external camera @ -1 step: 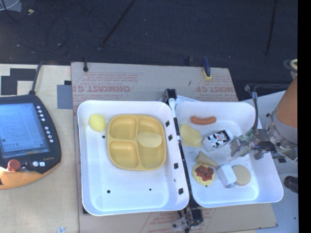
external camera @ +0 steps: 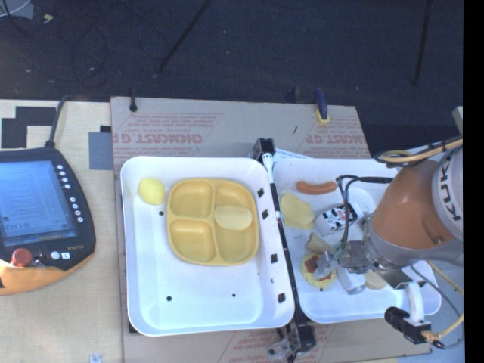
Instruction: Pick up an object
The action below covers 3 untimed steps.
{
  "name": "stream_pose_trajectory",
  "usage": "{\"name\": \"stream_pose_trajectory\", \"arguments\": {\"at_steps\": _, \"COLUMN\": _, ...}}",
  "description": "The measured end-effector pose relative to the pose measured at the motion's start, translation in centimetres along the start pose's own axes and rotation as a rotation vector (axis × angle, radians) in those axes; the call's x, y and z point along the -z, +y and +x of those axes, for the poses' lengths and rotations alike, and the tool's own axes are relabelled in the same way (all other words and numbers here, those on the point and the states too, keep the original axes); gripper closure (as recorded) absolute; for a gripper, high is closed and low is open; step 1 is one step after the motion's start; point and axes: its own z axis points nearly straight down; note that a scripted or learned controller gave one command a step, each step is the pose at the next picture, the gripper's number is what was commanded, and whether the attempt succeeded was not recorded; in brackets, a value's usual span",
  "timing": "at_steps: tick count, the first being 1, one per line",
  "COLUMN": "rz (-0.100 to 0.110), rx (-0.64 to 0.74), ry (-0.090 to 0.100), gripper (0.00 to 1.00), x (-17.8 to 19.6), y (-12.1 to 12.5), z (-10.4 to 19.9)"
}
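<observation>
The arm point(external camera: 416, 210) reaches in from 3 o'clock and sits low over the right bin point(external camera: 363, 318), its wrist covering the pile there. The jaws point(external camera: 342, 262) are down among the items at about 8 o'clock from the wrist; you cannot tell how far open they are, or whether anything is between them.

Candidate objects in the right bin: a sausage point(external camera: 316, 187) at 12 o'clock, a yellow block point(external camera: 296, 211) at 10 o'clock, a small black-and-white piece point(external camera: 335, 218) beside it, and a red-and-yellow toy point(external camera: 318, 271) at 7 o'clock, just beside the jaws. The items near the jaws touch or overlap.

In my judgement, you should close on one item only, preferably the toy, and lift straight up; crowding neighbours may cause a slip or a double pick.

The left bin point(external camera: 144, 293) holds a yellow divided plate point(external camera: 193, 240), with a pale piece point(external camera: 233, 218) in one section, and a lemon point(external camera: 151, 190) at 10 o'clock. Both bins rest on cardboard point(external camera: 227, 127) on the table. A pendant point(external camera: 38, 210) lies at 9 o'clock, well apart.
</observation>
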Motion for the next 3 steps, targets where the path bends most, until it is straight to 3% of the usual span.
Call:
{"name": "stream_pose_trajectory", "arguments": {"at_steps": 1, "rz": 0.014, "rx": -0.002, "ry": 0.01, "gripper": 0.0, "x": -1.1, "y": 5.8, "z": 0.2}}
{"name": "stream_pose_trajectory", "arguments": {"at_steps": 2, "rz": 0.015, "rx": 0.002, "ry": 0.01, "gripper": 0.0, "x": -1.7, "y": 12.1, "z": 0.6}}
{"name": "stream_pose_trajectory", "arguments": {"at_steps": 3, "rz": 0.017, "rx": -0.002, "ry": 0.013, "gripper": 1.0, "x": -0.4, "y": 12.0, "z": 0.5}}
